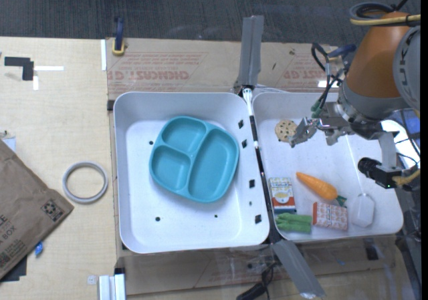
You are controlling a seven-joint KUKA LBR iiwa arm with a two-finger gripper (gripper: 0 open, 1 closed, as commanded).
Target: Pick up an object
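The gripper (309, 130) hung over the right bin (394, 222), near its back left part. It was small and blurry, so it was hard to tell how wide it stood or if it had hold of anything. A cookie (285, 130) lay just beside it, on its left. In front of the gripper lay a carrot (316, 186), and past that a small carton (281, 193), a green thing (294, 223), a red and white packet (330, 216) and a white lump (363, 211). The arm's orange band (378, 58) hid the bin's back right corner. Well off to the left, a blue plate (194, 158) sat in the left bin (134, 212). A tape ring (85, 181) lay on the desk (53, 125) beyond.
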